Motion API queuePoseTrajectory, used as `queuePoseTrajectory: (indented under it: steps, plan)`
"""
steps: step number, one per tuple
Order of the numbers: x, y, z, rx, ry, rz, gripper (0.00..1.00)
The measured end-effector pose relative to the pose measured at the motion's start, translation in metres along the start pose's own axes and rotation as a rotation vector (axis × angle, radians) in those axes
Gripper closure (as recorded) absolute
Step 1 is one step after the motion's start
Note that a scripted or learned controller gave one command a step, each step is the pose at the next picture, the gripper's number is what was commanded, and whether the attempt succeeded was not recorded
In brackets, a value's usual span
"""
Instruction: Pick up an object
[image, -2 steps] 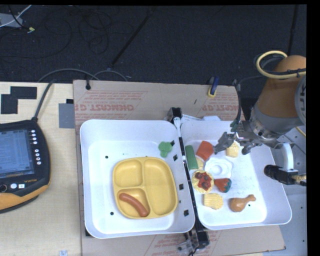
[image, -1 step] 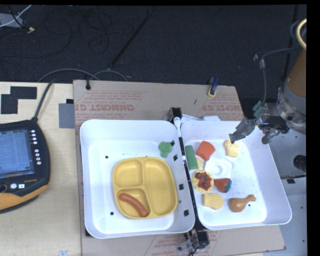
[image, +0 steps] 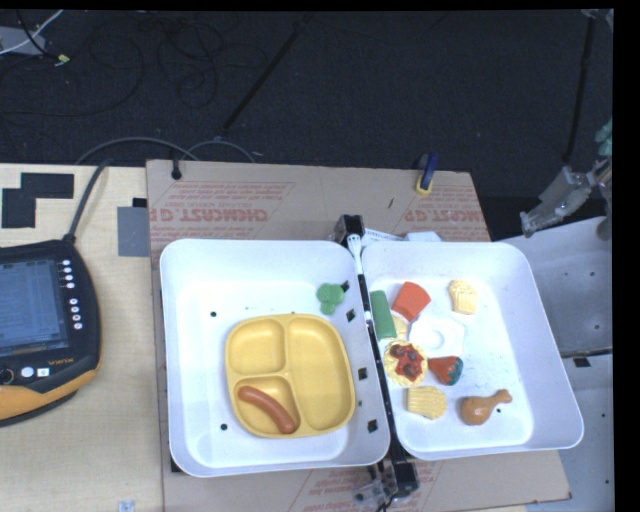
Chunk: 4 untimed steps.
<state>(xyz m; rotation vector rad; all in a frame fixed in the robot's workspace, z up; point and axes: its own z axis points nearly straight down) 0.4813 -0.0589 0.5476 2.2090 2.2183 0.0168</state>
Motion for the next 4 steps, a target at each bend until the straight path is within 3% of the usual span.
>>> queuePoseTrajectory:
  steps: [1, 2, 3, 4]
  plan:
    - [0.001, 0.002, 0.000, 0.021, -0.001, -0.003, 1.00]
    - [0.035, -0.008, 0.117, 0.031, 0.001, 0.001, 1.00]
    - [0.111, -0.005, 0.166, 0.025, 0.001, -0.004, 1.00]
    - [0.128, -0.007, 0.122, 0.014, 0.000, 0.002, 1.00]
